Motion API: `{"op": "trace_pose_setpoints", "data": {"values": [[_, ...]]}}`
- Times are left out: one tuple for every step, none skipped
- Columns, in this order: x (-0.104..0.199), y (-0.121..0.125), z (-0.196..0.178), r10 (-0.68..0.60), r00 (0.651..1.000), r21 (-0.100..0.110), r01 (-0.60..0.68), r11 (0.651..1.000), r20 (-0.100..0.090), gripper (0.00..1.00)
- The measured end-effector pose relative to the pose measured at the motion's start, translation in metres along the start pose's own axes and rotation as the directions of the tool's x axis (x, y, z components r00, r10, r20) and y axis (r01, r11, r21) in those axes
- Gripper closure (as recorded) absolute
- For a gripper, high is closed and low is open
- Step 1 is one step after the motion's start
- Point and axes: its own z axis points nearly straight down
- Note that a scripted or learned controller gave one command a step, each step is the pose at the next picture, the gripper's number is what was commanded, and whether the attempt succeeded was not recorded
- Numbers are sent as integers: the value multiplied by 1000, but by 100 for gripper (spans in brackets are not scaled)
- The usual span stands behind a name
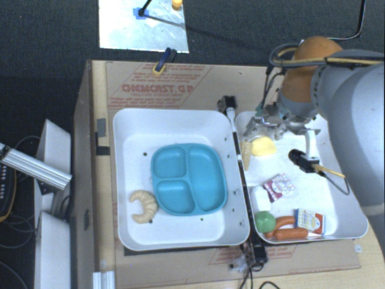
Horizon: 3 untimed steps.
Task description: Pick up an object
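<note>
From the camera above the bench, the gripper (pixel 264 128) is low over the far end of the right bin (pixel 319 191), just above a round yellow lump (pixel 263 147) that seems the likely target. I cannot tell from this slant whether the gripper is open or closed, and nothing can be seen held in it. The lump looks to be resting on the bin floor, so I judge the pick not yet made: the approach looks about done, with the grasp and the lift both left. Counting the right bin: one yellow lump, one pale wedge (pixel 246 154) against the near wall beside it, one red and white packet (pixel 278 187), one green ball (pixel 264 221), two orange sausage-like pieces (pixel 290 233) lying close together, and one small carton (pixel 309 220). The left bin (pixel 129 161) holds one blue divided plate (pixel 188 179) and one croissant (pixel 144 205) touching its edge
</note>
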Motion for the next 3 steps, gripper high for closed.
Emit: {"op": "trace_pose_setpoints", "data": {"values": [[0,1,-11,-3,1000,-3,3,1000,1,100],[0,1,-11,-3,1000,-3,3,1000,1,0],[-20,-23,0,3,1000,1,-3,1000,0,0]]}}
